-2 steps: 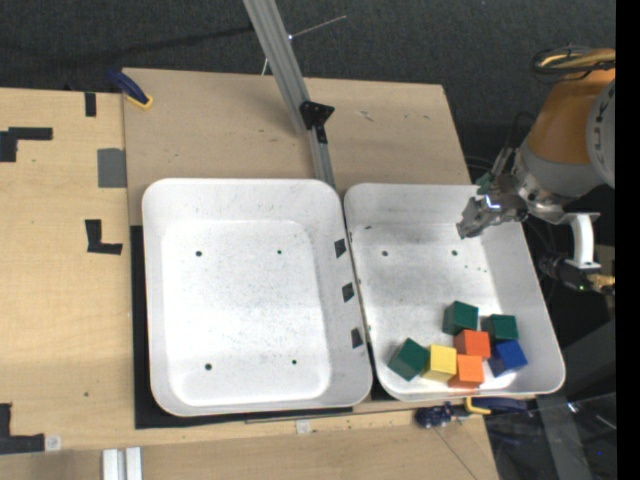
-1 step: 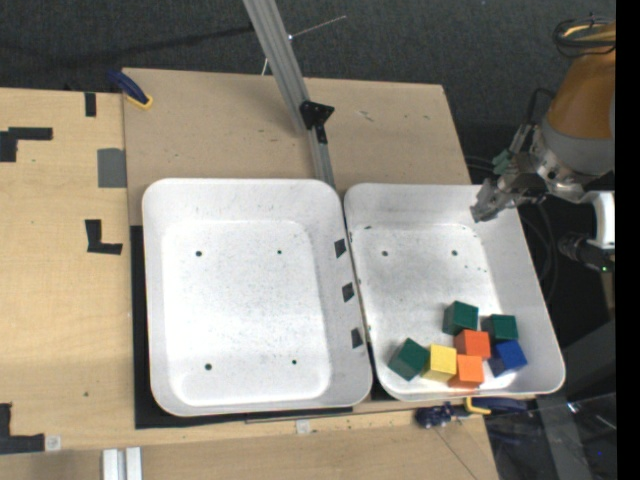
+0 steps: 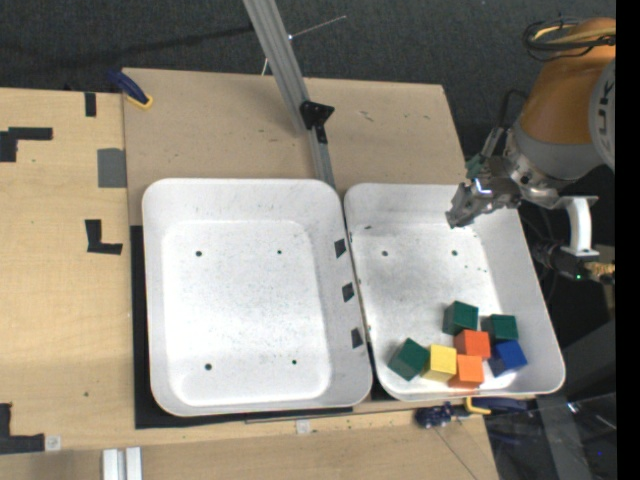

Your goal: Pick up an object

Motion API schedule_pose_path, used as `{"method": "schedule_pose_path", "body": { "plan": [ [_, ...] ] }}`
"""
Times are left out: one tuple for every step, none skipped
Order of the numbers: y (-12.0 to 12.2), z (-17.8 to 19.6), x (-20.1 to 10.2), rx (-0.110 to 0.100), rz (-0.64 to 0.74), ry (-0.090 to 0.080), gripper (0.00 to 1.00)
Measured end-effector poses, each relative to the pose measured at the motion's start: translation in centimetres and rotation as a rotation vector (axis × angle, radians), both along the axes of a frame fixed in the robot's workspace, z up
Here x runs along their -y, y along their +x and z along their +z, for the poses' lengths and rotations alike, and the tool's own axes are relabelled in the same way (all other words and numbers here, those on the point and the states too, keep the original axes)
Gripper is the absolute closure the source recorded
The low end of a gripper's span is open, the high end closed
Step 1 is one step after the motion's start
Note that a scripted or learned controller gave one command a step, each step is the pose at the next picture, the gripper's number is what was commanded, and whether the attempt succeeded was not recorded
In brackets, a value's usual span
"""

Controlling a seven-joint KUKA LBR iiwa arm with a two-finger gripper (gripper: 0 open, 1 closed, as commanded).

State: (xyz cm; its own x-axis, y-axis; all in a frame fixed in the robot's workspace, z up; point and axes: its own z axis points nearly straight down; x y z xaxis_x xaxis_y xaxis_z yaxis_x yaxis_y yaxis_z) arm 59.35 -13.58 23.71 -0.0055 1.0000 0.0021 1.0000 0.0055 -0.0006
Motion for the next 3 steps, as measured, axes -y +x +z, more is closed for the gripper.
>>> {"method": "schedule_pose_path", "body": {
  "plan": [
    [-0.3, -0.5, -5.6, -0.001, 0.001, -0.001, 1.0],
    [-1.7, -1.6, -10.5, -0.003, 0.0, -0.001, 1.0],
    [-3.1, -1.1, -16.7, -0.002, 0.003, 0.0, 1.0]
  ]
}}
